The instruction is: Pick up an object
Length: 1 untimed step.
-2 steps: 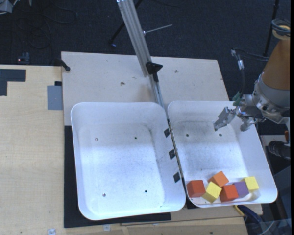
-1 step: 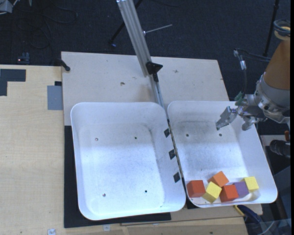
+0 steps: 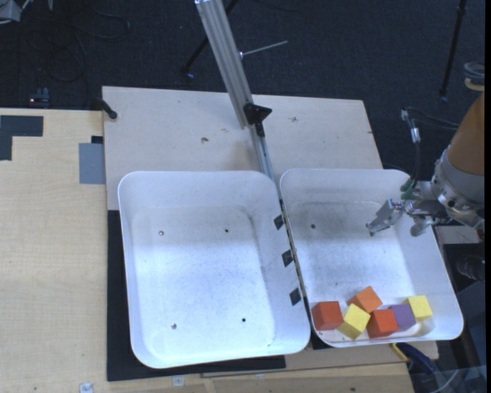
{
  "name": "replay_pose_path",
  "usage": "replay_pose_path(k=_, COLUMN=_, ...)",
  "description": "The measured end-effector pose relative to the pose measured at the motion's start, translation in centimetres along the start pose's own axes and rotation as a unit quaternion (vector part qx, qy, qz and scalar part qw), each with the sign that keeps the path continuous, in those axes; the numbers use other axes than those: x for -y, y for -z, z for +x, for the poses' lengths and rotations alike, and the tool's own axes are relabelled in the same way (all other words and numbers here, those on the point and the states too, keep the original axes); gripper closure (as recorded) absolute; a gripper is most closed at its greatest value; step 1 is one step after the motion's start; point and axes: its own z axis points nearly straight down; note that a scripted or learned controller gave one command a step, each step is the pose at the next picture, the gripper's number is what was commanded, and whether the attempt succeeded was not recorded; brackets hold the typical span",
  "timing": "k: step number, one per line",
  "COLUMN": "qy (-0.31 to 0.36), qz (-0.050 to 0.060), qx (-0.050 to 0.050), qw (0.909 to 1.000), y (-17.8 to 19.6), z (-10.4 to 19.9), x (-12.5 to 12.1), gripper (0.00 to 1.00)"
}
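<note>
end effector (image 3: pixel 390 218): above right bin (image 3: pixel 344 195), upper right part; fingers spread, holding nothing | blocks (image 3: pixel 372 312): clustered at that bin's near edge

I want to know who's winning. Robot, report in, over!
Pincer over right bin, nothing in it. Blocks piled at near edge, untouched. Path clear.

Two bins sit side by side on the bench (image 3: pixel 188 129). The blocks (image 3: pixel 372 311) cluster in the right bin's (image 3: pixel 344 244) near corner; the gripper (image 3: pixel 399 217) hangs over its far right side.
</note>
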Motion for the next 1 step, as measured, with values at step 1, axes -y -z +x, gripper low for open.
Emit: replay_pose_path(k=1, qy=0.001, qz=0.0, qx=-0.001, qw=1.0, y=-2.53, z=-1.07, x=5.11, gripper=0.0)
